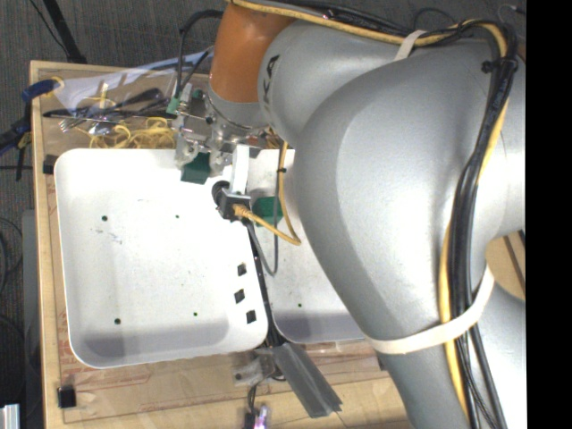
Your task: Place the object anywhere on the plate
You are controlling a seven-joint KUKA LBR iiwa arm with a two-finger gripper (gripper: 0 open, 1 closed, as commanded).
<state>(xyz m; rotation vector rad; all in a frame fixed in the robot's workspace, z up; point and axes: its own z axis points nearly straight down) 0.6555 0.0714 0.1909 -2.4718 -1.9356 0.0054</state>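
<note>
Cables, yellow and black, tangled (121, 119) behind two shallow white bins (134, 329); bulky grey arm (384, 177) hides most of the right bin, gripper (201, 155) jaws can't tell

1. Wooden bench (161, 390), bare along its near edge.
2. Left white bin (143, 266) rests on the bench.
3. Right white bin (308, 315) lies just beside it, largely hidden.
4. Tangle of cables and yellow cord (121, 123) lies at the far-left corner.
5. A grey bracket (299, 378) sits at the near edge, between the bins.
</note>
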